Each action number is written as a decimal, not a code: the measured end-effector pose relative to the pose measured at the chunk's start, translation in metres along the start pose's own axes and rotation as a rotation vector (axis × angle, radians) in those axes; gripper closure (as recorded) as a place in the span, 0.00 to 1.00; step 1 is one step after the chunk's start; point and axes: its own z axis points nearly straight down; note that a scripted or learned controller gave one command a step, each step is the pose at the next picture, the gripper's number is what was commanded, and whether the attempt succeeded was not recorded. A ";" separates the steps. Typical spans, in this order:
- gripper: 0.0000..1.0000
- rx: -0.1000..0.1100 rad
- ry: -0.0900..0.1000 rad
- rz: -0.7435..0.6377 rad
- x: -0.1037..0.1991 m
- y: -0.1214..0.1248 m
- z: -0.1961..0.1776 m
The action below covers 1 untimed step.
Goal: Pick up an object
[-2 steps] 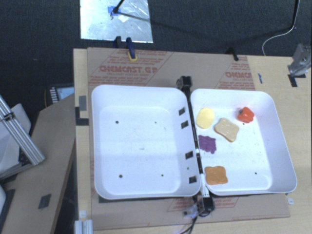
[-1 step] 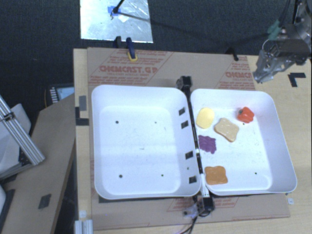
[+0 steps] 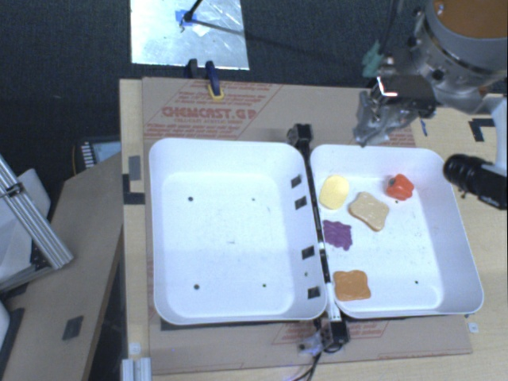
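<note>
Evidently no pick yet: gripper hovers above right bin rim at 12 o'clock, grip state can't tell, toast slice, orange pepper etc. untouched.

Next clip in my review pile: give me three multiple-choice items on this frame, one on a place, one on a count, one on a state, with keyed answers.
1. Where do the loose objects lie?
A. In the right bin
B. In the left bin
C. On the cardboard

2. How many objects are there in that bin?
A. Two
B. Five
C. Eight

3. Where is the hand?
A. Pressed onto the purple piece
B. Raised over the right bin's far rim
C. Low over the left bin

Answers:
1 A: all lie in the right bin.
2 B: yellow piece, red-orange piece, tan toast, purple piece and orange toast.
3 B: the hand hangs above that rim, apart from every object.
</note>
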 end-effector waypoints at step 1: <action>1.00 -0.003 -0.001 0.008 -0.006 0.002 -0.011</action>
